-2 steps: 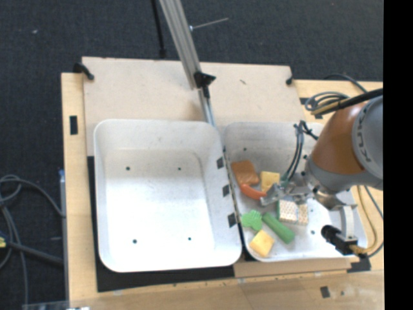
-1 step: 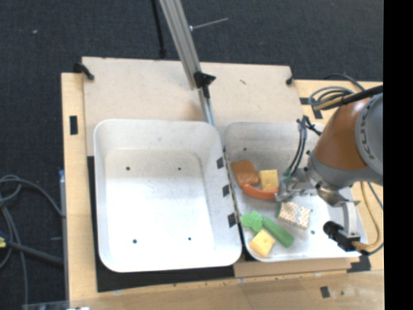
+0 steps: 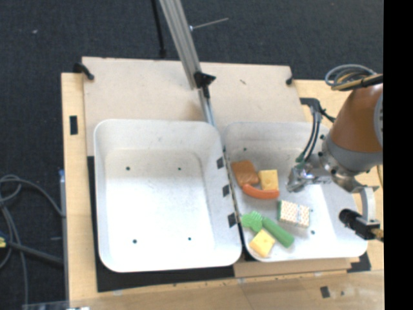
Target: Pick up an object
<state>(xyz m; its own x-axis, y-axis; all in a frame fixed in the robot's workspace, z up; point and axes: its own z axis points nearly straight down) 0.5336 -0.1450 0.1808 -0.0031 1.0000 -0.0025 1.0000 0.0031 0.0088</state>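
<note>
A light wooden bench (image 3: 161, 89) fills the middle of the frame, and a dark carpet (image 3: 39, 31) lies around it. Two shallow white bins sit side by side on the bench. The left bin (image 3: 110, 147) takes up the middle left of the frame. The right bin (image 3: 258, 137) sits at the middle right. A silver metal bar (image 3: 181, 31) slants down from the top middle to the gap between the bins. Grey cables (image 3: 19, 199) curl on the floor at the lower left.

The toys lie in a bunch at the left side of the right bin. There is a brown block (image 3: 244, 170), a yellow block (image 3: 268, 179), an orange curved piece (image 3: 260, 191), a checked block (image 3: 294, 213), a green toy (image 3: 268, 228) and a yellow wedge (image 3: 262, 243).

The arm (image 3: 358, 124) comes in from the right edge. Its gripper (image 3: 298, 178) hangs over the right bin, just right of the yellow block and above the checked block. It looks small and blurry, so whether it is apart or together cannot be told. No toy can be seen in it.
</note>
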